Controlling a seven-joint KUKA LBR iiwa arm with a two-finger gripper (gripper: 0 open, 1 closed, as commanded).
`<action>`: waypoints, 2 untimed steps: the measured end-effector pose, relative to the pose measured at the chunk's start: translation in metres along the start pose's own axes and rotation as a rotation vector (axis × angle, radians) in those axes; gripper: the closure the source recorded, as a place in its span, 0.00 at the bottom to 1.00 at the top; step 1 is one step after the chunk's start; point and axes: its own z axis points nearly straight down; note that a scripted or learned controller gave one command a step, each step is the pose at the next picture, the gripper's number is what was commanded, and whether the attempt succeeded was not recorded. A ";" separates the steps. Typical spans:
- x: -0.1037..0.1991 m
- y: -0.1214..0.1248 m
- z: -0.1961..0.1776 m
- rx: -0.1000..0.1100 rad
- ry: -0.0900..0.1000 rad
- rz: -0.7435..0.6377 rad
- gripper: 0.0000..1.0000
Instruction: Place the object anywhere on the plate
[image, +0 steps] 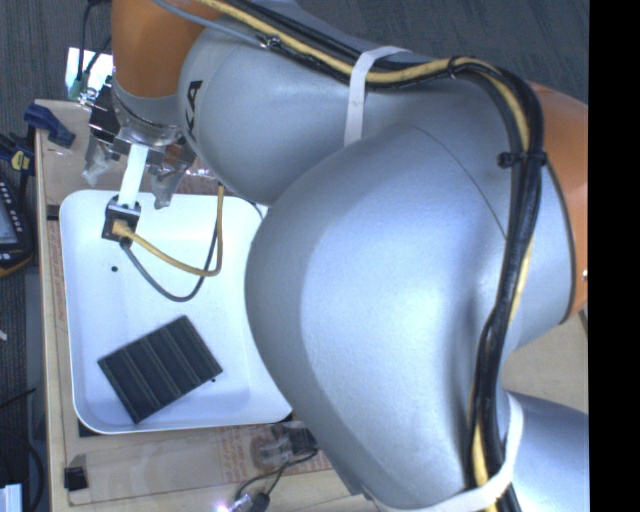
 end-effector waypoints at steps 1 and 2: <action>0.003 -0.003 -0.009 0.004 0.000 -0.012 1.00; 0.005 -0.005 -0.017 0.008 0.000 -0.024 1.00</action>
